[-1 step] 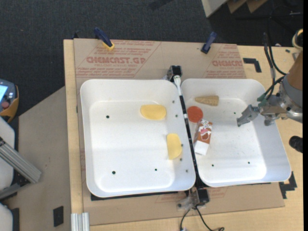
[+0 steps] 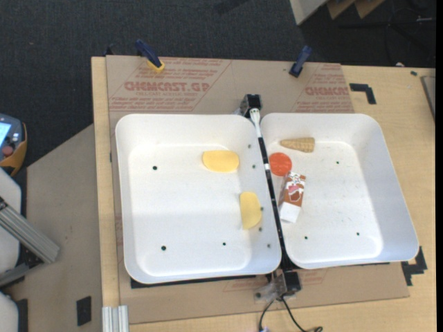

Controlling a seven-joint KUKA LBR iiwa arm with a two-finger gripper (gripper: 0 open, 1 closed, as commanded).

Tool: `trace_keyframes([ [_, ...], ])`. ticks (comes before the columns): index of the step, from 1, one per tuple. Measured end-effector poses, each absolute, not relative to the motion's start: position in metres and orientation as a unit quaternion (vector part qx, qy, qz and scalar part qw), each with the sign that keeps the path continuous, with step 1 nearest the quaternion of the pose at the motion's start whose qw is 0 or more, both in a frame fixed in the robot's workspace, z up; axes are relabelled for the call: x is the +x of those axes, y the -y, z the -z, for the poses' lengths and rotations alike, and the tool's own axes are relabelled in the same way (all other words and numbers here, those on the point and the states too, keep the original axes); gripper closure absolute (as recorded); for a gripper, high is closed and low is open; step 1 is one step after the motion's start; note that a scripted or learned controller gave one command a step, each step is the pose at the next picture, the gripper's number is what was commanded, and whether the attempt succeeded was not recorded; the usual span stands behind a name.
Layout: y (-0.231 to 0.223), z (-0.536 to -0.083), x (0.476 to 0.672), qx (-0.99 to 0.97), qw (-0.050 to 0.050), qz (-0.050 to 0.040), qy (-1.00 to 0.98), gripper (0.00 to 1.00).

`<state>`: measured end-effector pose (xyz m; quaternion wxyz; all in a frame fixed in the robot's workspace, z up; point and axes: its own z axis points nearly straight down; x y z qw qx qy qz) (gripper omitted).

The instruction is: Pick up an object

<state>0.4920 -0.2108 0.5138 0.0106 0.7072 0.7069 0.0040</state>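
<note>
The left bin (image 2: 138,206) holds two yellow pieces: a flat oval one (image 2: 221,160) near its upper middle and a longer one (image 2: 250,209) close to its right wall. In the right bin (image 2: 374,185) an orange-red round piece (image 2: 280,162) lies by the left wall. A tan cone-shaped piece (image 2: 297,144) lies just above it. A small brown and white packet (image 2: 293,196) rests below the round piece.
Both bins sit on a brown cardboard sheet (image 2: 173,81) held by two blue clamps (image 2: 149,54) (image 2: 300,60) at the far edge. A black clip (image 2: 250,104) joins the bins at the top. Cables trail from the front (image 2: 280,296).
</note>
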Motion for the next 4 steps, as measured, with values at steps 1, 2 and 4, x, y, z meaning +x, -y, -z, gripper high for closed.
trace_keyframes([
  [1, 0.18, -0.317, 0.551, 0.706, -0.006, 0.0029, -0.708, 0.0],
  [2, 0.142, -0.492, 0.514, 0.705, 0.009, -0.0064, -0.709, 0.0],
  [4, 0.023, -0.439, 0.548, 0.704, 0.004, -0.0043, -0.71, 0.0],
])
